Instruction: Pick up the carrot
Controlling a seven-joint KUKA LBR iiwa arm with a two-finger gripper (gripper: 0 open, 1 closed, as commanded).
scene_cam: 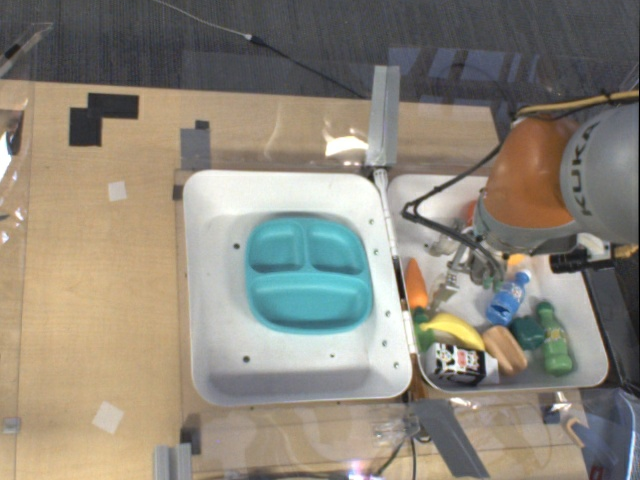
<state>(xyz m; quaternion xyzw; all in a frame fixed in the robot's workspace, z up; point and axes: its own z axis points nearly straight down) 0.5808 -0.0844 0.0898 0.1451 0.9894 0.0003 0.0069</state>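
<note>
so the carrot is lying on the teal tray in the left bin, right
No. In the camera view the carrot lies in the right bin, against its left wall, just above the banana. The teal tray sits in the left bin.

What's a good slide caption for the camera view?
Hand hovers beside the carrot in the right bin; teal tray in the left bin.

Smooth, slightly glossy white plastic for both bins (205, 268); matt turquoise plastic for the tray (305, 273). Pale wood-grain bench (90, 298), matt. Glossy orange carrot (416, 283), shiny yellow banana (450, 328). Clear plastic bottle (507, 301). Bare metal gripper (445, 286).
</note>
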